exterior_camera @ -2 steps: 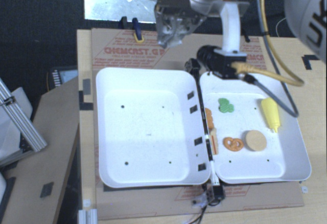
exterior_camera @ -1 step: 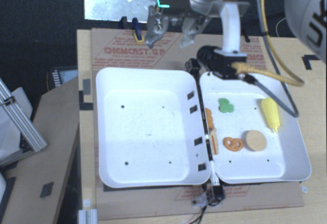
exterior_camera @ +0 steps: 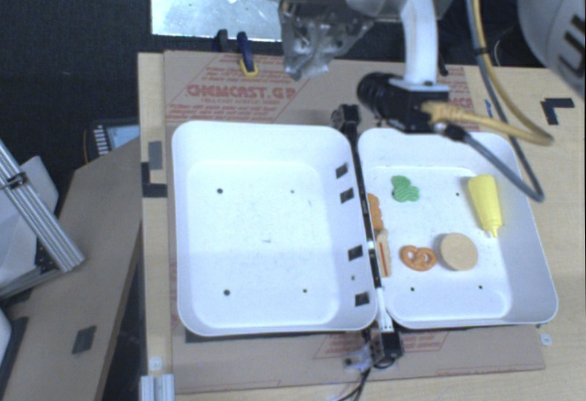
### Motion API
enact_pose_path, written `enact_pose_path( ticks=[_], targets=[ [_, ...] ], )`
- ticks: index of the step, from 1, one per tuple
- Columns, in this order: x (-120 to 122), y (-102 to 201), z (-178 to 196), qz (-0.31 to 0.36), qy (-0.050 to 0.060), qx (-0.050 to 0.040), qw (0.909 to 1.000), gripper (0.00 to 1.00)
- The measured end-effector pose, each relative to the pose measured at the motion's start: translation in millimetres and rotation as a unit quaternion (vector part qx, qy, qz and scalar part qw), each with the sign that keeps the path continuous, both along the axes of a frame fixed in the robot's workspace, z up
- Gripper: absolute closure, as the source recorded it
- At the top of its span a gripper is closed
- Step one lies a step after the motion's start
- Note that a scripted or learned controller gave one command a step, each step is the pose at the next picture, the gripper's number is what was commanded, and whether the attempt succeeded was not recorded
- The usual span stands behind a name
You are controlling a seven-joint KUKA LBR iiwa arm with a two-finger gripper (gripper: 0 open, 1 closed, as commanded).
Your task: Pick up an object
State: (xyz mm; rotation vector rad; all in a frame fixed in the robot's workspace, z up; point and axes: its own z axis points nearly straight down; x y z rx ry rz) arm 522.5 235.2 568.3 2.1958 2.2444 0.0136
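Hovering high above the worktop [exterior_camera: 275,97] behind both bins — end effector [exterior_camera: 307,60], grip state impossible to tell. In the right bin [exterior_camera: 526,294]: yellow bottle [exterior_camera: 485,200], green piece [exterior_camera: 404,189], pretzel [exterior_camera: 417,257], tan disc [exterior_camera: 458,252].

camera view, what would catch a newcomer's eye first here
The robot's hand hangs high over the bench's far edge, above the left bin. In the right bin sit a yellow bottle, a green piece, a pretzel and a round tan disc.
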Motion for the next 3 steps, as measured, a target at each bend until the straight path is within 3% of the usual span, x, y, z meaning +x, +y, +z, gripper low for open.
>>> enact_pose_path(
  ticks=[1, 2, 3],
  targets=[
    [0.1, 0.3, 11.2, 0.003, -0.001, 0.0006, 1.0, 1.0],
    [0.1, 0.3, 10.9, 0.004, -0.001, 0.0006, 1.0, 0.0],
    [0.1, 0.3, 10.9, 0.004, -0.001, 0.0006, 1.0, 0.0]
  ],
)
